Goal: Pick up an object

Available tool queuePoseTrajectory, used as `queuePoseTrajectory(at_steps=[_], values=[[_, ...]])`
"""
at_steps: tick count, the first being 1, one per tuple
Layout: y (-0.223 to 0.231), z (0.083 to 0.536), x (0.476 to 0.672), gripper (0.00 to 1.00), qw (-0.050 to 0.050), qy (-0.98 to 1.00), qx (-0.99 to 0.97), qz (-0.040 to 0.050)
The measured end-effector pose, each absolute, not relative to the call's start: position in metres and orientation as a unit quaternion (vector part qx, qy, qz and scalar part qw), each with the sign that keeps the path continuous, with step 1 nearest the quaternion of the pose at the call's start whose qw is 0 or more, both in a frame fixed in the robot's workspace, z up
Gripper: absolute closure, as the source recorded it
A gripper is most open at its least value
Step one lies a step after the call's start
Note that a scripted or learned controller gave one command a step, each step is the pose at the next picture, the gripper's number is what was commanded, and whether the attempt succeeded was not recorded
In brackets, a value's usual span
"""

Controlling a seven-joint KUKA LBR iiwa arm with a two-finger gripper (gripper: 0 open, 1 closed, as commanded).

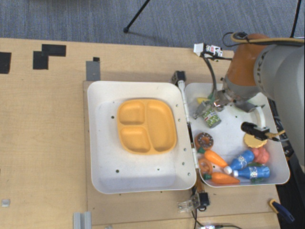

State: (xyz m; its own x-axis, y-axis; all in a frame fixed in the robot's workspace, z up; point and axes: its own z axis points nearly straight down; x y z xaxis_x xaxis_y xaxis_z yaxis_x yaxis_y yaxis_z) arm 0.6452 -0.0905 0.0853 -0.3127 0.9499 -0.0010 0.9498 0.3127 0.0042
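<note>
Camera view is giving me the pincer (206,109) hanging low over a shallow white plastic bin (231,132), close to the bin's far corner beside the dividing rims. I am not managing to tell how wide it is standing open, or whether it is gripping anything; its bare metal is blurring into what is lying beneath. Just beside it, on the side toward the near rim, a small green speckled blocky packet (213,120) is lying tilted on the smooth bin floor, its matt skin flecked dark and pale. Whether it is touching the pincer I am unable to say. A yellow scrap (202,100) is peeking out on the pincer's far side. Further from the pincer toward the near rim, a round brown ridged disc (205,140) is lying flat, and beyond it a smooth tapered orange carrot toy (215,158) and a second carrot toy (224,178) are crowding against two glossy blue bottles (244,160) and a pink lump (261,154). Well apart from the pincer, across the rims, a second white bin (102,142) is holding a smooth yellow-orange three-compartment plate (145,126), squarish with rounded corners.
</note>
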Motion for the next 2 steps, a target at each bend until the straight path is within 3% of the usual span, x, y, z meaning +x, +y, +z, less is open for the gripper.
queuePoseTrajectory(at_steps=[1,2], values=[[-0.09,0.099,0.648,1.0,0.005,0.811,0.585,0.0034],[-0.042,0.206,0.594,1.0,0.002,0.83,0.558,0.0018]])
